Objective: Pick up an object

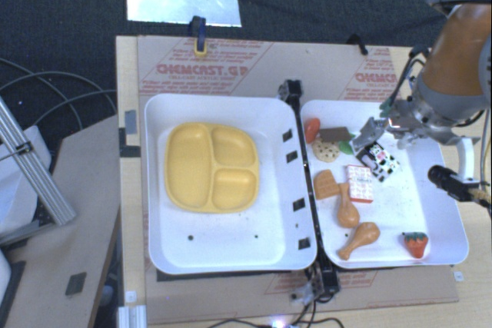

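Sitting on cardboard sheet (254, 61), bins (223, 257)

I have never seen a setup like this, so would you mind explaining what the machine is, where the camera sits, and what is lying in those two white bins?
This is one picture from a camera fixed above a bench, looking down at a slant. The grey and orange shape at the right is a robot arm; its gripper hangs over the right bin. I cannot tell whether it holds anything.

The left bin holds a yellow divided plate. The right bin holds toy food: two drumsticks, a cookie, a strawberry, a red-and-white checked piece and a small black-and-white patterned box just under the gripper. The arm's job is simply to pick one thing up.
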`<state>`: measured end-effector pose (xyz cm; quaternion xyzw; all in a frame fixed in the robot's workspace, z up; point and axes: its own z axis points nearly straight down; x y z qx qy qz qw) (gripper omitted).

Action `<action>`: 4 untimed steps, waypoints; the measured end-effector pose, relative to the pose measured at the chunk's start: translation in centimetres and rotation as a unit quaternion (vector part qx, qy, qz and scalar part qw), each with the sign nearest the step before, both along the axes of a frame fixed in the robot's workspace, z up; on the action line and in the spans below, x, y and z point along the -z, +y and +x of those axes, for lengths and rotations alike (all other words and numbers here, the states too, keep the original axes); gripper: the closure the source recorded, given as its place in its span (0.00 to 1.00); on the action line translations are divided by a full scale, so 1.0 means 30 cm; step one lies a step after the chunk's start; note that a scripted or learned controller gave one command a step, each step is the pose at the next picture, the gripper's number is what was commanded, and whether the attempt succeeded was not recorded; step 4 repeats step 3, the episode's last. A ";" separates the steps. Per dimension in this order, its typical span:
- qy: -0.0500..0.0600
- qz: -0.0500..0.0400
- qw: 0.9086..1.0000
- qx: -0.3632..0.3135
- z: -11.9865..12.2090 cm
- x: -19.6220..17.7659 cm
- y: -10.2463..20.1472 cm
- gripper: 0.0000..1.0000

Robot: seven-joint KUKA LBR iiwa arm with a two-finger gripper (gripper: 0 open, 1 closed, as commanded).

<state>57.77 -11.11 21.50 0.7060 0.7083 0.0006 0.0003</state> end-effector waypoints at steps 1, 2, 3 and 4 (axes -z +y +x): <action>0.006 0.002 1.000 0.003 -0.300 0.456 0.008 0.00; -0.001 0.000 1.000 0.001 -0.280 0.401 0.008 1.00; -0.005 0.000 1.000 -0.004 -0.139 0.084 0.238 1.00; -0.005 0.000 1.000 -0.004 -0.139 0.084 0.238 1.00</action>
